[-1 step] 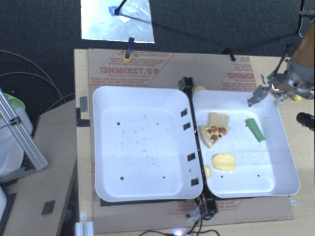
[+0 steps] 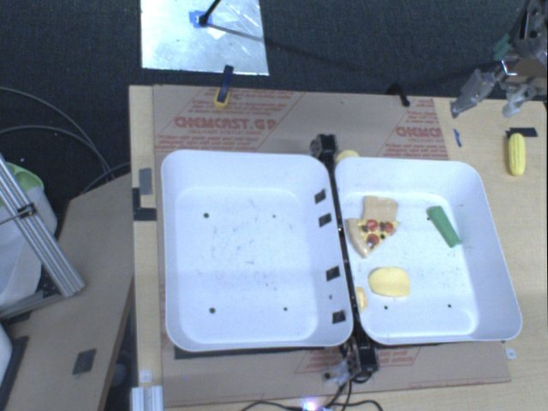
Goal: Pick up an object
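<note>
Fingers (image 2: 494,91) look spread and hold nothing, well up-right of your right white bin (image 2: 492,221); nearest target, green flat block (image 2: 443,226), lies down-left, long axis diagonal.

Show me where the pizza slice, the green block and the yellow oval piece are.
pizza slice (image 2: 374,224): camera view, its topped middle.
green block (image 2: 443,226): camera view, middle of its top face.
yellow oval piece (image 2: 389,282): camera view, its centre.
</note>
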Available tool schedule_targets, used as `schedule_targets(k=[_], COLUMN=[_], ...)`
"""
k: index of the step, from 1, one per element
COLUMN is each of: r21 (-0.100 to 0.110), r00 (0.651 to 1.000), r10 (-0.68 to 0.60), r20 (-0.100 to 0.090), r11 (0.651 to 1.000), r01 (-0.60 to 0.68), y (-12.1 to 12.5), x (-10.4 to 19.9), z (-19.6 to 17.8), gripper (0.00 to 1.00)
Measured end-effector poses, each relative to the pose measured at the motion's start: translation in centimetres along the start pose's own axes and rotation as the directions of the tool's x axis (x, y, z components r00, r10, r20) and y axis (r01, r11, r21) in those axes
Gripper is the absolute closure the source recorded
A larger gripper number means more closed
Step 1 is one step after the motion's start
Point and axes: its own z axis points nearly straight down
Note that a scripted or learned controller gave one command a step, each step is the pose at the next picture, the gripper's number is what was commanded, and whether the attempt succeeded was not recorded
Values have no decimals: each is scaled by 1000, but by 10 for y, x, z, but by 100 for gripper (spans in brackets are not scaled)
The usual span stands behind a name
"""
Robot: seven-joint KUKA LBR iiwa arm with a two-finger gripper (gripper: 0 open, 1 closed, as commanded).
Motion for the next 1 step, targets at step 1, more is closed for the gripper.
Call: schedule_targets(k=[1], r21=[0], r00=[1000], r10=[2], r20=[1], r11=[1000], r01=[-2], y=[18], x=[16], z=[-141], gripper=[0])
